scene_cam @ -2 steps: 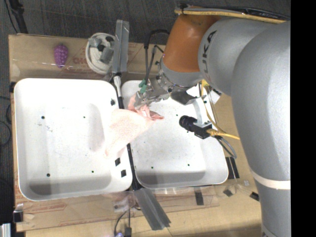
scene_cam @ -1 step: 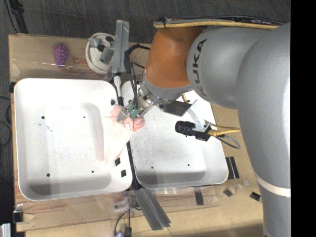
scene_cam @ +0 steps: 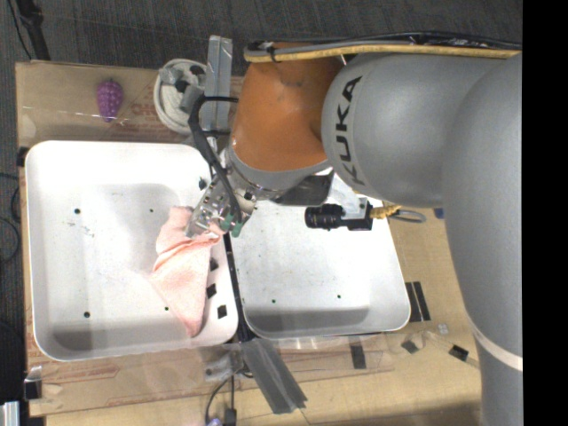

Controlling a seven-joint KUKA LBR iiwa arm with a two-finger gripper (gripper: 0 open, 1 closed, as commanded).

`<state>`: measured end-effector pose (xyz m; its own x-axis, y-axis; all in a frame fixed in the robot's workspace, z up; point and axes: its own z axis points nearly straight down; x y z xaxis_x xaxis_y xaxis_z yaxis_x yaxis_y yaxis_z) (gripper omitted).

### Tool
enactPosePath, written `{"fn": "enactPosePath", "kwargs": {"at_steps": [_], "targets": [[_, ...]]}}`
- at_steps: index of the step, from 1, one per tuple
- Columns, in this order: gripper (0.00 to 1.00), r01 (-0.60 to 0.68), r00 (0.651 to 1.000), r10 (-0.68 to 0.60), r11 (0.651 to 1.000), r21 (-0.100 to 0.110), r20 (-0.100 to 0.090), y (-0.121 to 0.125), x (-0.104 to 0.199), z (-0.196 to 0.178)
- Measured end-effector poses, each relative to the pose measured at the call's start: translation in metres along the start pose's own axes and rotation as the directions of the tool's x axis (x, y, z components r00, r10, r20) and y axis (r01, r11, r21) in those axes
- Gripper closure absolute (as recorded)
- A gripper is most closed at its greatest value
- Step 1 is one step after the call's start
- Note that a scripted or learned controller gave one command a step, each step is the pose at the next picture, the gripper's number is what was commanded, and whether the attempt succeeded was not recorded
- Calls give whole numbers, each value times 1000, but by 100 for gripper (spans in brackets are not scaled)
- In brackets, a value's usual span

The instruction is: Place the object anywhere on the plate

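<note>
Bench is a tan, cardboard-like work surface [scene_cam: 53, 96] with tape strips and black markers along its near and right edges; dark grey carpeted floor [scene_cam: 133, 7] beyond the far edge. Two shallow white bins side by side: left white bin [scene_cam: 89, 256] and right white bin [scene_cam: 311, 282], rims touching along the middle. Count: one pink crumpled cloth [scene_cam: 182, 269], lying in the left bin against its right wall, upper end bunched and raised, lower end trailing toward the bin's near right corner. One small purple berry-shaped object [scene_cam: 109, 98] on the bench outside the bins, past the left bin's far left corner. One white coil of cable or tape [scene_cam: 177, 91] on the bench just beyond the left bin's far right corner, beside a grey upright bracket [scene_cam: 219, 65]. A grey metal bar [scene_cam: 271, 375] lies at the near edge between the bins. No plate identifiable from this angle. One grey arm [scene_cam: 426, 149] with an orange band [scene_cam: 280, 109] comes in from the right, big and close to the lens, covering the far part of the right bin; wrist angled down and left over the seam between the bins. The two-finger gripper [scene_cam: 211, 220] sits at the cloth's upper end, touching the bunched fabric. Jaws: too small and cluttered to read, cannot tell whether they are spread or pinching the cloth.
</note>
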<state>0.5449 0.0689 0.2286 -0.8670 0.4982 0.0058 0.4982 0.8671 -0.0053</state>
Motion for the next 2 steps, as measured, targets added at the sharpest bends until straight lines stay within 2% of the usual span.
{"fn": "enactPosePath", "kwargs": {"at_steps": [1, 2], "targets": [[100, 393, 919, -393, 919, 1, -1, 27, 41, 2], [0, 393, 920, -393, 920, 1, -1, 27, 41, 2]]}}
